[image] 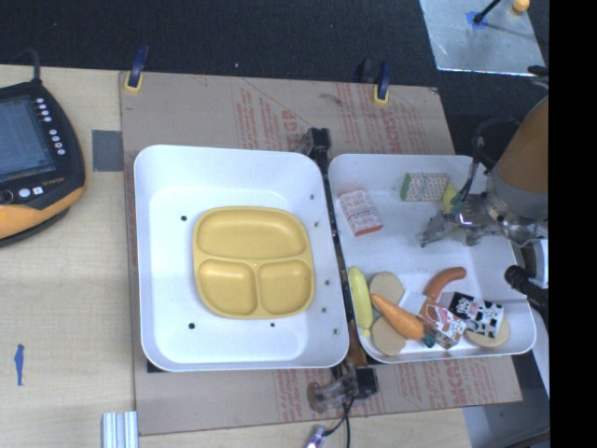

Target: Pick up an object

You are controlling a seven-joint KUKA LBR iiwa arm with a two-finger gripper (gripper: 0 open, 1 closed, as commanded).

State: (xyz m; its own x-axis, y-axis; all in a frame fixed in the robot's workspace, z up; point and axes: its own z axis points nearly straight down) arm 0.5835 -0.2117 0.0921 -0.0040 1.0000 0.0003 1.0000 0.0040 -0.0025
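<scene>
Reaching into the right bin [392,168], the gripper [446,228] is blurred; its grip cannot be told. Box [359,211] lettering is unreadable.

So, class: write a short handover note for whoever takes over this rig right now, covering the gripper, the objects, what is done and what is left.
Gripper: the grey two-finger gripper sits low over the right white bin, with nothing visibly between its fingers.
Objects: orange toy carrot, yellow toy banana, reddish sausage and small pink packet all lie in that bin. The yellow divided tray lies in the left white bin.
Done: no pick yet.
Left: grasp one object and lift it.
</scene>
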